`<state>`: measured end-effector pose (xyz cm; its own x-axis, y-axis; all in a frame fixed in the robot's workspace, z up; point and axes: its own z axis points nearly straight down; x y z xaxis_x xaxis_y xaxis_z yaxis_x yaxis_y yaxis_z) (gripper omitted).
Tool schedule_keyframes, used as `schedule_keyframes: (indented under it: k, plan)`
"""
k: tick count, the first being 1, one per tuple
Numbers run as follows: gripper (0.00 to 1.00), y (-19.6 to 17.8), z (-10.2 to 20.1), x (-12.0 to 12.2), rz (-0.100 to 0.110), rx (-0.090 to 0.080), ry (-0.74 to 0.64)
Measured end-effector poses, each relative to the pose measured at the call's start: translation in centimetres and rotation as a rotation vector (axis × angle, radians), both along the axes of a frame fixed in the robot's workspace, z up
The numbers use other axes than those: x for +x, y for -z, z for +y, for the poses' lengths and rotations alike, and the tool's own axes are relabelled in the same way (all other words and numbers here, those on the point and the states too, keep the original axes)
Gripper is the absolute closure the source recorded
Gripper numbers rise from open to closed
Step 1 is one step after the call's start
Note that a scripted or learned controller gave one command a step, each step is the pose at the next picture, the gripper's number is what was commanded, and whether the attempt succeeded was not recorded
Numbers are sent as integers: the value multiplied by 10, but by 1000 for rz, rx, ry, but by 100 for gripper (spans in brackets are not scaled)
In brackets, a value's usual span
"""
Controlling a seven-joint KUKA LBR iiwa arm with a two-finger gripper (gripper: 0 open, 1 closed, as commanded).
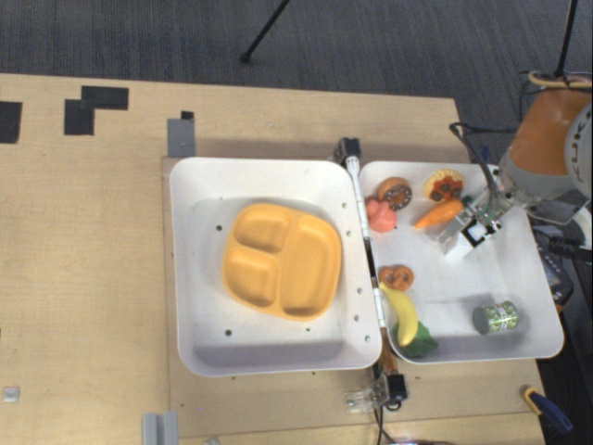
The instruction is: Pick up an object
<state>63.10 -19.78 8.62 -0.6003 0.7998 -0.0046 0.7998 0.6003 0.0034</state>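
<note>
My fingers (474, 228) hang just right of the carrot (438, 214) in the right bin (537, 276); how wide they stand I cannot tell. I'd center over the carrot, then descend squarely.

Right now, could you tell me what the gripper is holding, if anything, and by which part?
Cannot be told: the gripper sits low in the right bin beside the carrot.
</note>
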Motion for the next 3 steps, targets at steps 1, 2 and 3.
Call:
schedule_keyframes:
  k: [1, 2, 3]
  plan:
    - [0, 1, 65, 25, 53, -4, -210]
    - [0, 0, 105, 19, 23, -8, 72]
    - [0, 0, 105, 19, 23, -8, 71]
